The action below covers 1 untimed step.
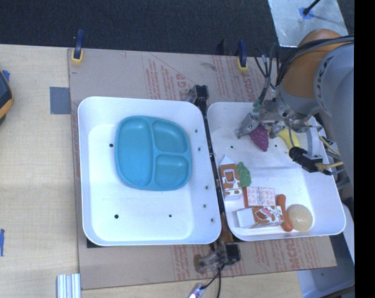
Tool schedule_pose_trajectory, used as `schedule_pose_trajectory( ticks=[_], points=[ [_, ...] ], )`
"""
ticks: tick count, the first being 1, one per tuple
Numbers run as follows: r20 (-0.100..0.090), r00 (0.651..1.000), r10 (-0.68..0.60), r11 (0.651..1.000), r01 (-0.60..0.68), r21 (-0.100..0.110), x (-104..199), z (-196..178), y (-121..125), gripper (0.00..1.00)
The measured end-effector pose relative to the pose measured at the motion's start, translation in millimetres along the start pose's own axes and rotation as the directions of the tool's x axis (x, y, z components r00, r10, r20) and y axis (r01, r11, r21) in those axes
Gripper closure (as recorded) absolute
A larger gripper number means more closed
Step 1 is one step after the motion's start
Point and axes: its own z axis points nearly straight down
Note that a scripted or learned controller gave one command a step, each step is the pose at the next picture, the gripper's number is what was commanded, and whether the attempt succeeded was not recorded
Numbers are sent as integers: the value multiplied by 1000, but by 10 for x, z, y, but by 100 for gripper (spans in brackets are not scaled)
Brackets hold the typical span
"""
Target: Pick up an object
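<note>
My gripper (259, 129) reaches down into the back of the right bin (321, 225), its grey fingers straddling a purple object (260, 139) that looks like a toy grape bunch or eggplant. The purple object shows just below the fingertips, touching them; whether it is lifted off the bin floor I cannot tell. A yellow banana-like toy (291, 139) lies just right of it, partly under the wrist.
The left bin (94, 222) holds a blue divided plate (153, 152). Toward the right bin's front lie small food boxes (230, 182), a green leafy toy (243, 174), a carton (260, 216), a carrot-like piece (282, 208) and a tan bun (299, 217).
</note>
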Motion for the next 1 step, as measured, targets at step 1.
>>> schedule_pose_trajectory(
  ticks=[1],
  points=[
    [0, 1000, -2, 1000, 2, 1, -9, -109, 2, 100]
  ],
)
